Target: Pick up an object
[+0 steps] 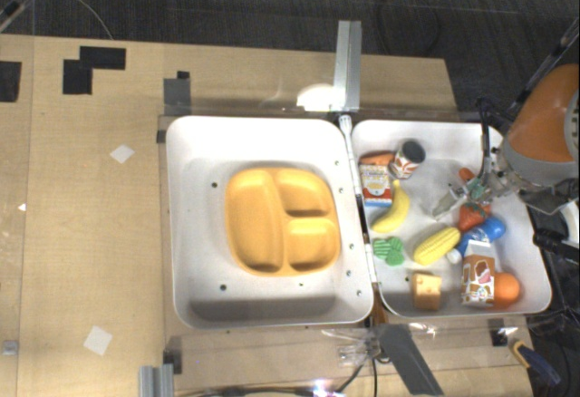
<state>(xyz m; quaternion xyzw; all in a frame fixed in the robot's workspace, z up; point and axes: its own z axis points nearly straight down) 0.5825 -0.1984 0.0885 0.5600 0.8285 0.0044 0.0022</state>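
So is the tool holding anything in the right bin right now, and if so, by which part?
It cannot be told. The tool is low in the right bin, among the toys near an orange piece, but the view is too small to show a hold.

Just left of my end effector [476,191], the right bin [544,291] holds a jumble of toy food. A banana [392,209] lies curved farther to my left, beside a small red-and-white carton [374,176] and a dark-capped can [407,158]. Below me and to the left, a yellow corn cob [437,244] lies tilted, with a green piece [388,249] beyond it. Right under me sit a red-orange piece [472,217] and a blue one [487,229]. Farther down are a brown carton [478,277], an orange [506,288] and a tan block [426,289].
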